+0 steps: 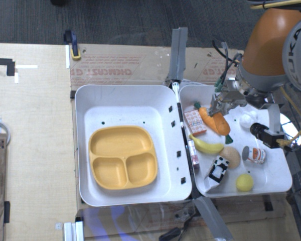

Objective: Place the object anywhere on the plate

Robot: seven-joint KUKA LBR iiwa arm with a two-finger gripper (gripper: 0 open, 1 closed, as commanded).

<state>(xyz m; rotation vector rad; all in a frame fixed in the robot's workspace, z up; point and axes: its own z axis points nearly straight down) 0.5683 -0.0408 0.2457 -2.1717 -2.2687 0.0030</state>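
A yellow plate (pixel 123 157) with three compartments lies in the left bin (pixel 85 114), toward its front. In the right bin (pixel 277 181), an orange carrot (pixel 217 123) lies at a slant near the back left. My gripper (pixel 217 106) hangs right over the carrot's upper end, reaching down from the orange-banded wrist at the right. The wrist and cables hide how the gripper stands on the carrot.
Around the carrot lie a red and white box (pixel 194 122), a banana (pixel 206 145), a tan ball (pixel 232 156), a black and white cow toy (pixel 218 170), a small can (pixel 254 155), a lemon (pixel 245 183) and a white egg (pixel 246 118). A grey divider (pixel 178 54) stands between the bins.
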